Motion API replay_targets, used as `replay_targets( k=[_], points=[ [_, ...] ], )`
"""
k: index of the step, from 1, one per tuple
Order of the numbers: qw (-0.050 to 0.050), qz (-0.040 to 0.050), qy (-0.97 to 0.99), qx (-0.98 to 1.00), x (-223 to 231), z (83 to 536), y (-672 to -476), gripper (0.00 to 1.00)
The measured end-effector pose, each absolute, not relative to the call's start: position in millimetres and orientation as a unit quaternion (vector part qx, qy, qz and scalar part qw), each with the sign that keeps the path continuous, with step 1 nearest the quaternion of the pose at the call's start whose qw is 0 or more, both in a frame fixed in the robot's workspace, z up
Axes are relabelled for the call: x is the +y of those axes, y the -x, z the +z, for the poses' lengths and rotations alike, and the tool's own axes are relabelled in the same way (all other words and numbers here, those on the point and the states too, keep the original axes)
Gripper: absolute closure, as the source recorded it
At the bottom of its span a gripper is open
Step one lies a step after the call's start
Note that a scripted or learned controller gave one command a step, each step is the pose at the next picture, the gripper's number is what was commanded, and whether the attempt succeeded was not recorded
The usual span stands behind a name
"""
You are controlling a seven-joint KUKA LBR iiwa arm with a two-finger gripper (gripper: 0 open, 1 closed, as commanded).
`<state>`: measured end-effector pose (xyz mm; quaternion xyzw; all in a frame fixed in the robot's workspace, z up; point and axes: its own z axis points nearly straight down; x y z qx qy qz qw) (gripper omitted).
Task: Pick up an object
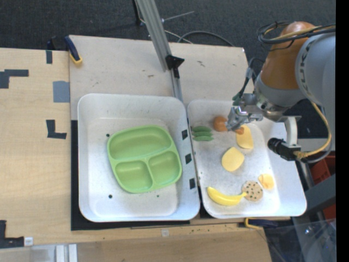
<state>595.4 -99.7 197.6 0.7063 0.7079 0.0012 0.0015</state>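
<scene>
My gripper (236,122) hangs low over the back of the right bin (283,198), its tip right beside a small orange ball-like piece (220,124) and just above a pale yellow piece (245,138). A green bean-like toy (202,133) lies to the left near the bin's wall. Further forward lie a yellow oval piece (233,159), a yellow banana (224,196), a speckled cookie (252,190) and a small orange-yellow piece (266,181).
The left bin (92,201) holds a green divided plate (144,158). A grey metal pole (155,26) slants down to the wall between the bins. The arm's orange band and grey body (294,64) fill the upper right.
</scene>
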Motion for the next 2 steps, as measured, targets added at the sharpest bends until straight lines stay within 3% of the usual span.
replay_targets(
  k=[1,2],
  points=[
    [0.002,0.0015,-0.706,0.708,-98.9,256.3,-587.7,1.00],
    [0.000,0.0001,-0.707,0.708,-98.5,267.1,-588.0,1.00]
  ],
)
